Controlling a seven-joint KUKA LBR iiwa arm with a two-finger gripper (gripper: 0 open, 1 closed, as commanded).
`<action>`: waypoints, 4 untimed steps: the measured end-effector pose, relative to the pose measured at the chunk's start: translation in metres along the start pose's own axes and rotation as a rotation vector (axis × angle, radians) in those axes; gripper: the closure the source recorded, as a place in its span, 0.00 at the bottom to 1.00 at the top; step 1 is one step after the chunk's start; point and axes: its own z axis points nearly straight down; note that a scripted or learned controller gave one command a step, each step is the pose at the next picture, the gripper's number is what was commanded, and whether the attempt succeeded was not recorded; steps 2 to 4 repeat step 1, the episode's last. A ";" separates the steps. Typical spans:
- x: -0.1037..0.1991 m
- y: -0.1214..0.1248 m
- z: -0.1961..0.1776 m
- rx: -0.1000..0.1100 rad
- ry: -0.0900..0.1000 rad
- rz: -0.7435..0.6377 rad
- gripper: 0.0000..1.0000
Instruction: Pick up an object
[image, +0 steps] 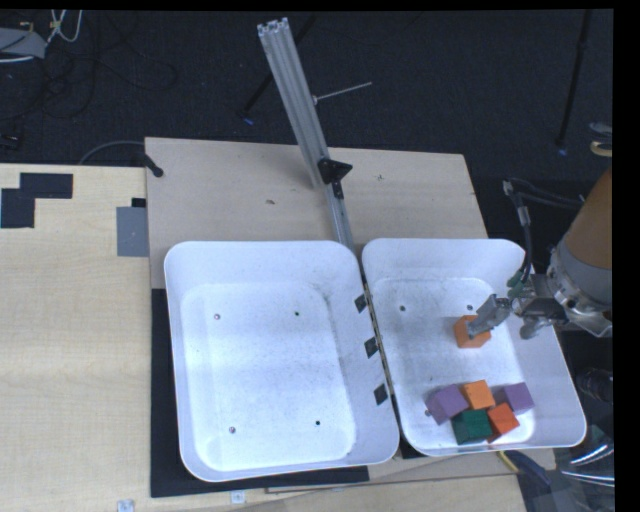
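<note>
Orange block (472, 332) sits alone in the upper middle of my right bin (420, 262), apart from the other pieces. My pincer (507, 318) reaches in over that bin's right rim, and one finger (489, 315) lies against the block's top right side. The other finger points off toward the rim, so the block is not between them; the pincer stands wide. Near the bin's lower edge a cluster lies packed together: a purple block (446, 402), a second orange cube (479, 393), a green block (470, 428), a red-orange piece (502, 420) and another purple cube (518, 397). Beside it, the left bin (200, 265) rests on the table (70, 340).
</note>
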 end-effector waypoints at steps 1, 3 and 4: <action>0.056 -0.012 0.045 0.007 0.004 -0.012 0.00; 0.056 -0.012 0.045 0.007 0.004 -0.012 0.00; 0.056 -0.012 0.045 0.007 0.004 -0.012 0.00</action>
